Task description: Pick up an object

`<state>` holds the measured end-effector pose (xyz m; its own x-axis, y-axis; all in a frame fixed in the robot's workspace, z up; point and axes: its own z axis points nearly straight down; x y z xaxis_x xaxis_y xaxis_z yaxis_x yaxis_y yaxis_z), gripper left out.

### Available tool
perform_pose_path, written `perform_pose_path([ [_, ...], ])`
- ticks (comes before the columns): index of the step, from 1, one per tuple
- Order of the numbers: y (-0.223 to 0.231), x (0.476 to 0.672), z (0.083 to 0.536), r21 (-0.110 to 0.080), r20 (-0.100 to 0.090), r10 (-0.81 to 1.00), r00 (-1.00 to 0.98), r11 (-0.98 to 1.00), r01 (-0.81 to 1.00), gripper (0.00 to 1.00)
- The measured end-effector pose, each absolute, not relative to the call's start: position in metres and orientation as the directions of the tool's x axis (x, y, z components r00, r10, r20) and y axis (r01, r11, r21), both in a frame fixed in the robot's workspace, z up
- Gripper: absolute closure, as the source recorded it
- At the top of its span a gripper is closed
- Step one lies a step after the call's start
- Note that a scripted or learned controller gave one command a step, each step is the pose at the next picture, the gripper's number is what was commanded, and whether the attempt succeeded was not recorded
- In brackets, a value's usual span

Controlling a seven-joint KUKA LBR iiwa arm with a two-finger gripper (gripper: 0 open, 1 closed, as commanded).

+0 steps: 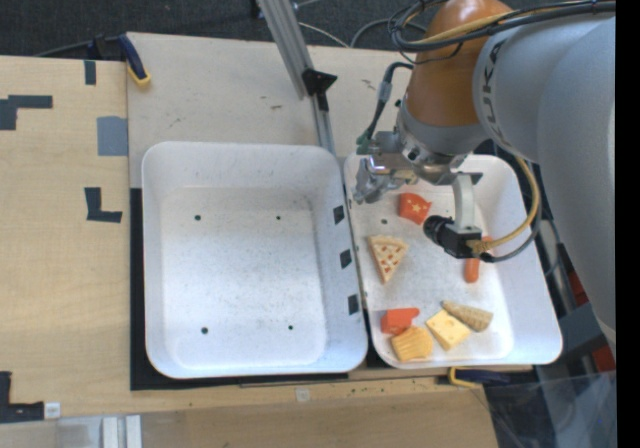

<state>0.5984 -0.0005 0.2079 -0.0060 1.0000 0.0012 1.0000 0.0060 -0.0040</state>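
The arm (540,86) is seen reaching in from the right over the right bin (535,341), with its orange band (455,56) above the wrist. The jaws are lowered at the far left corner of that bin, close to the wall shared with the left bin (240,256). Whether the jaws are apart or together cannot be told, since they are seen from above and blurred against the white floor. Nothing can be made out between them.

Several small things are scattered in the right bin. An orange-red block (413,206) is found just beside the jaws, to their right and slightly nearer the camera; whether it is touched cannot be told. A pizza-slice piece (387,256) lies nearer the camera, apart from the jaws. A small orange piece (471,270) is seen beside the black cable fitting on the arm. At the near end of the bin an orange-red wedge (400,319), two yellow cheese-like blocks (430,336) and a tan cone-shaped piece (470,315) are grouped closely, well apart from the jaws.

Both bins are carried on the tabletop (60,236).
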Motion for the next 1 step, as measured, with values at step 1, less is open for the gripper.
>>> perform_pose_path([
  [1, 0.0425, 0.5874, 0.2151, -0.003, 0.001, 1.000, -0.006, 0.006, 1.000, 1.00],
])
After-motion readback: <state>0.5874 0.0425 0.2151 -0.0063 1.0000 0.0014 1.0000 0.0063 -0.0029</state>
